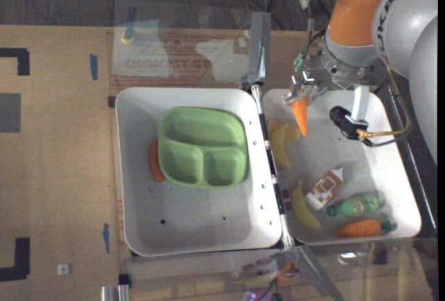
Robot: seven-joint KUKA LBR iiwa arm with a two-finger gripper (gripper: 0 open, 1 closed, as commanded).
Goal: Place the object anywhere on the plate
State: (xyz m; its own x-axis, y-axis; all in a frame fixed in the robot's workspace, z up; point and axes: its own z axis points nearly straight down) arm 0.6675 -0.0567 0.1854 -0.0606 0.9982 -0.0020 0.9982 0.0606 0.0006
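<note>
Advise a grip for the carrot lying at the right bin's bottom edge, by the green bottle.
Take the lying carrot across its thick orange middle, straight down from above. It lies flat, tapering left, leafy end right. The green bottle lies close alongside, so that side looks tight. The gripper holds another carrot between its fingers.

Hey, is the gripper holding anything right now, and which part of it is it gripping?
Yes: the gripper holds an orange carrot by its top end, tip hanging down over the right bin.
</note>
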